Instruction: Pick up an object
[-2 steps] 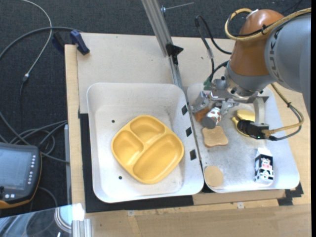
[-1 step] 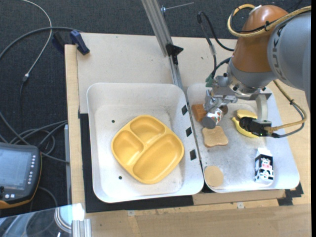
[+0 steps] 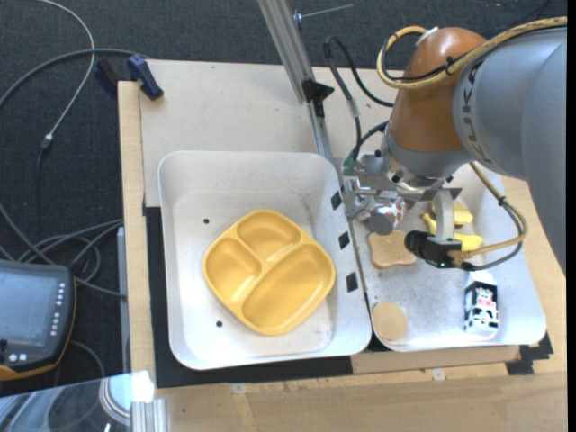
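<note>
while the hand [image 3: 378, 212] hangs low over the right bin [image 3: 533, 324], close to that bin's left wall and toward its far edge, the step in hand looks like the approach for a grasp: nothing can be seen caught in it, and whether it is apart or together i cannot tell from this slanted view, since the wrist and arm [image 3: 504, 88] cover much of it

the likeliest target is the tan bread-shaped slice [image 3: 390, 251], lying flat on the bin floor just nearer than the hand and near the left wall. a yellow piece [image 3: 457, 216] lies partly under the wrist, more toward the middle of the bin. a round tan disc [image 3: 390, 320] sits by the near-left corner, and a small carton with a cow print [image 3: 482, 308] lies toward the near-right corner, both apart from the hand. in the left bin [image 3: 178, 174] a yellow divided plate [image 3: 268, 271] rests mid-floor, well apart from all this

judging by that, the pick is not yet made. the next move calls for centring over one piece, probably the slice, going down to the floor and closing on its edges; being thin and flat, it could slip out, and the nearby wall leaves little room on that side
</note>
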### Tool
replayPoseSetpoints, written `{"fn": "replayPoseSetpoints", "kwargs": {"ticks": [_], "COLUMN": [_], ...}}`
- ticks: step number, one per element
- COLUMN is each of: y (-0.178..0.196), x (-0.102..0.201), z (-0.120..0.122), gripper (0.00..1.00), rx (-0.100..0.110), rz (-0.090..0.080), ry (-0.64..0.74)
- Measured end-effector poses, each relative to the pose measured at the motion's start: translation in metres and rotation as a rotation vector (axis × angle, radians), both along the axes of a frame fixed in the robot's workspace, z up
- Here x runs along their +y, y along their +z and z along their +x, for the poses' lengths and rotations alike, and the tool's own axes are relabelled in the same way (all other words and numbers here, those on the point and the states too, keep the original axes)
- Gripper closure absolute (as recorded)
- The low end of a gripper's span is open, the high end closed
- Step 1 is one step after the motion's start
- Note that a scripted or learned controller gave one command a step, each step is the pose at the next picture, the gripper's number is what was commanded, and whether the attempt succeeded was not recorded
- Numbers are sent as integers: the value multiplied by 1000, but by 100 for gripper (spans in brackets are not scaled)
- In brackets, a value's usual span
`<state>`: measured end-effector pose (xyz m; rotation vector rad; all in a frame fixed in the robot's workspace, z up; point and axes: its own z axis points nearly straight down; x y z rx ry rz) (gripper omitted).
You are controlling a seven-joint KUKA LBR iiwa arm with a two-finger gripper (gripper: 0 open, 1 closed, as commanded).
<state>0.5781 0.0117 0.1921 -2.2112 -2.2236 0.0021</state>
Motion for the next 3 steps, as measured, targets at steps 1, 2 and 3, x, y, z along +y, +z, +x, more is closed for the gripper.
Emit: {"fn": "replayPoseSetpoints", "kwargs": {"ticks": [1, 2, 3], "y": [1, 1, 1], "x": [9, 41, 80], "z": [47, 29, 6], "gripper": [100, 100, 100], "rx": [-9, -1, 0], "rz": [-2, -1, -1], "ry": [-3, -1, -1]}}
